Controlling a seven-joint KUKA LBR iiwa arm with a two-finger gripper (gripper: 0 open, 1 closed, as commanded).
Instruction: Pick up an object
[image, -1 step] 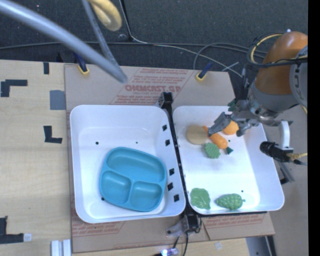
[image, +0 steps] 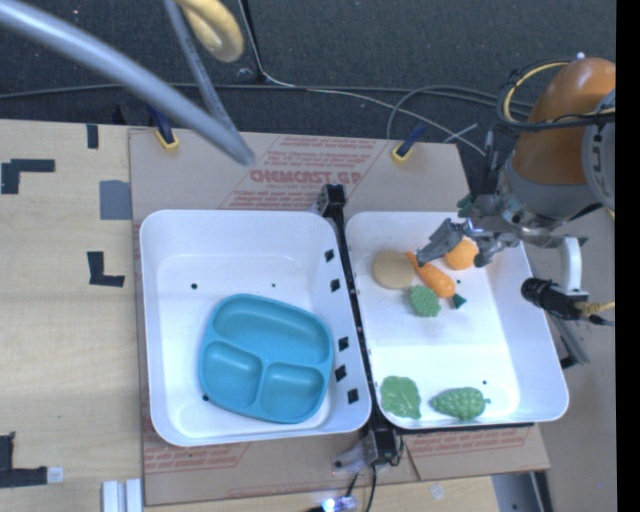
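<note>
So here's the setup: two white bins side by side, and the arm (image: 560, 130) is leaning in over the right bin (image: 520, 330) from the far right corner. The gripper (image: 455, 243) sits low over the back part of that bin, with a round orange thing (image: 462, 254) right at its tips. One dark finger (image: 437, 243) sticks out toward the left of it. Honestly I can't tell whether the jaws are spread or pinched, or whether the orange piece is actually between them or just lying under them. Too much overlap from this angle.

The toys nearest the gripper are all bunched together. A carrot (image: 436, 278) lies just down-left of the tips, long axis running diagonally from upper left to lower right, with a green leafy bit (image: 424, 301) at its lower end. A tan potato-looking lump (image: 392, 270) sits just left of that, close to the divider. Two more green veggies, a flat leafy one (image: 400, 396) and a bumpy one (image: 459, 403), are well apart at the front edge.

The left bin (image: 160, 300) just has a blue divided tray (image: 266, 358) in it.

My guess is the orange piece is the target, since it's right at the tips. If it's the carrot instead, the jaws would want to close across that diagonal, not along it.
</note>
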